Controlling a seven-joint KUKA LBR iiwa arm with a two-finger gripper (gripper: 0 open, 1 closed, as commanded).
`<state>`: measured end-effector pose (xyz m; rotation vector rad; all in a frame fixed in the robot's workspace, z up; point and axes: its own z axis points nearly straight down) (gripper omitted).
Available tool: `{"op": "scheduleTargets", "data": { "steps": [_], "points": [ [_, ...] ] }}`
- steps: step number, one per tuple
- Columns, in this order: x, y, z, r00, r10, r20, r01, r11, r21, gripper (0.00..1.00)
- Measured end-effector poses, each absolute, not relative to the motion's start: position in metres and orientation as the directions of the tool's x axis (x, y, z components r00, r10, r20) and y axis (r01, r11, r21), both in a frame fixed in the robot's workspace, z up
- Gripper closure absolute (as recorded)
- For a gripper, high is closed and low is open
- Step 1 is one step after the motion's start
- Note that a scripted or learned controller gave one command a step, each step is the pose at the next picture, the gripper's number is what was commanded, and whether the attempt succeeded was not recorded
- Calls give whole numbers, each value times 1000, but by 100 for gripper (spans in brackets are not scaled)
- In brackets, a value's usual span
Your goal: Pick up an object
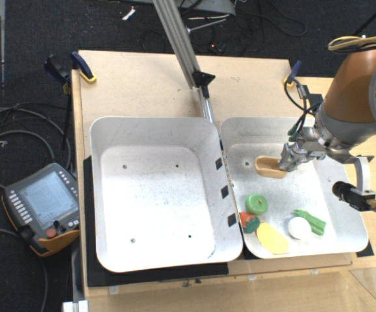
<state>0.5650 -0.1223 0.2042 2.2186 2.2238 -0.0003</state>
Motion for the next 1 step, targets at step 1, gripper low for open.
{"op": "scheduleTargets", "data": {
  "steps": [1],
  "points": [
    [580, -80, 216, -8, 1000, 1, 1000, 8, 3, 100]
  ]
}}
